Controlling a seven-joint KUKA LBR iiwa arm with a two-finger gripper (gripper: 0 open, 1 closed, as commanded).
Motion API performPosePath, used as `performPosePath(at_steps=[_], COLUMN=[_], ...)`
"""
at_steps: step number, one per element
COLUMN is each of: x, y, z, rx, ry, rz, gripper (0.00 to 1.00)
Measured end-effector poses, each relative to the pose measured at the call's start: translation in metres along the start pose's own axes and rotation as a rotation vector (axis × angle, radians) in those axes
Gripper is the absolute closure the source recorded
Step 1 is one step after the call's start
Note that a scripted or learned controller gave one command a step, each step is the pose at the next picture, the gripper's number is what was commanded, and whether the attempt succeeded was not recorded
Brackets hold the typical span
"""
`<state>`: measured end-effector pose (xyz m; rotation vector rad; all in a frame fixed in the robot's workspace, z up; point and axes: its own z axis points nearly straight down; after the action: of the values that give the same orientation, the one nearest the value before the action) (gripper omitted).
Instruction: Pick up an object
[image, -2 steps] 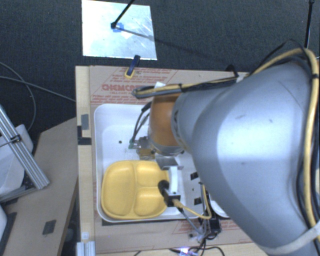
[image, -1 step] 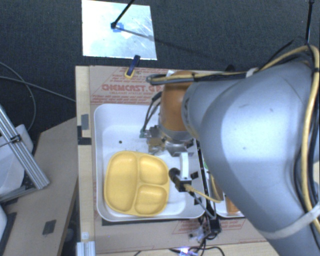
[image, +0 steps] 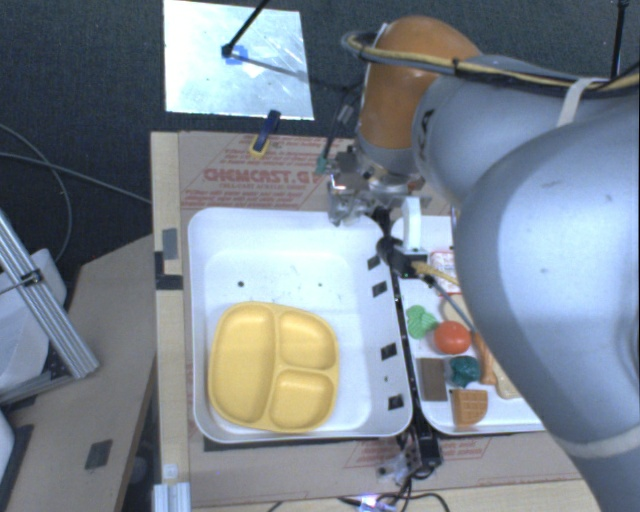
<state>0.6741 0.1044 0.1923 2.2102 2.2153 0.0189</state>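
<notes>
Camera view: hand (image: 350, 205) over left bin (image: 300, 250).

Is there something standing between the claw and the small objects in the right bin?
Nothing visible blocks it. The claw is at the far edge of the left bin; the green object and red ball lie in the right bin, past the low divider, partly under the arm.
</notes>
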Motion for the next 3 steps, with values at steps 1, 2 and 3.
performPosePath(at_steps=[1, 2, 3], x=[0.034, 0.033, 0.021], y=[-0.029, -0.089, -0.004], z=[0.076, 0.109, 0.106], rx=[0.022, 0.023, 0.008], ry=[0.001, 0.000, 0.000], rz=[-0.003, 0.002, -0.001], gripper=[1.00, 1.00, 1.00])
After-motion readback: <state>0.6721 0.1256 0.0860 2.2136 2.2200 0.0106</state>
